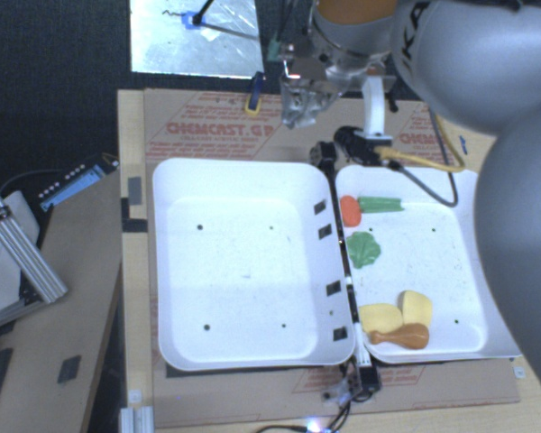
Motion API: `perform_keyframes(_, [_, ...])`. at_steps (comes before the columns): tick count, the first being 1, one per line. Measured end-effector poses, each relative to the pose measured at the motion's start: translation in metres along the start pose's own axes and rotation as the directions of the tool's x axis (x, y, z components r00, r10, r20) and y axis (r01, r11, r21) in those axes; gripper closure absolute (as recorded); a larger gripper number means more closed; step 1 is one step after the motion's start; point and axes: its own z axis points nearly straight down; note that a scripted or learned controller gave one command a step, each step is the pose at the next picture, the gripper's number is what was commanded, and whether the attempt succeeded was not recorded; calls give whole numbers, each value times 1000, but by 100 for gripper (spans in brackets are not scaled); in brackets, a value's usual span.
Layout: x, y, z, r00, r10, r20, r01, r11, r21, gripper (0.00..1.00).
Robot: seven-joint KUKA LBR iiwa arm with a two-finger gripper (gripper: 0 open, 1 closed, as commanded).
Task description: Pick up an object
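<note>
Hovering: end effector (299, 106) above bins, finger state unclear; carrot (368, 207) below-right, near divider — descent risks clipping wall.

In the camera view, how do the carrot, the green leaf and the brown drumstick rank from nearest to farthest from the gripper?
From the gripper, above the bins' far edge:
1. Carrot, far end of the right bin, by the divider.
2. Green leaf, middle of that bin, just below the carrot.
3. Brown drumstick, near edge of that bin.

dark floor (45, 79) | shiny foil sheet (194, 21) at top | cardboard sheet (216, 120) under bins | metal rail (18, 251) at left
</note>
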Motion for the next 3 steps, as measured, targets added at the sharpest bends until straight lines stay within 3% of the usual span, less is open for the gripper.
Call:
perform_keyframes(1, [43, 11, -82, 1000, -3, -4, 3, 1000, -7, 100])
perform_keyframes(2, [9, 14, -60, 1000, 7, 1, -7, 1000, 3, 100])
perform_keyframes(3, [0, 16, -41, 1000, 5, 0, -5, 1000, 3, 100])
